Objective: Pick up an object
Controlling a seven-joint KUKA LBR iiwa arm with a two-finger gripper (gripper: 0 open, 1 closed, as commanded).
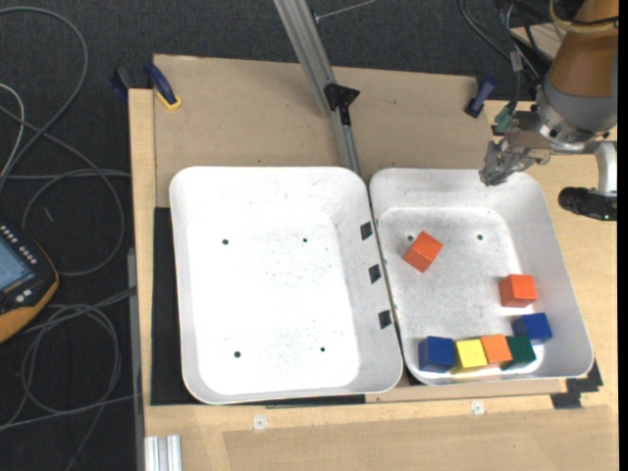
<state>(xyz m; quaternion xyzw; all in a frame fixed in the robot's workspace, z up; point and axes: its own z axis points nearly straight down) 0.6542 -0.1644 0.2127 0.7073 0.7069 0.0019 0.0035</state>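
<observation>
We see the end effector [497, 170], finger state indiscernible, over the right bin's [559, 263] far rim; the orange cube [423, 250] lies down-left, nearer us.

Both bins, the left bin [265, 283] and the right bin [471, 273], are white, speckled with small dark dots, on a pale tan bench [245, 106]. The right one holds two orange blocks [423, 250] [517, 289], then a row of blue [438, 351], yellow [471, 353], orange [496, 348], green [520, 351] and blue [533, 327] blocks. Blue clamps [162, 84] sit at the bench's far edge.
</observation>
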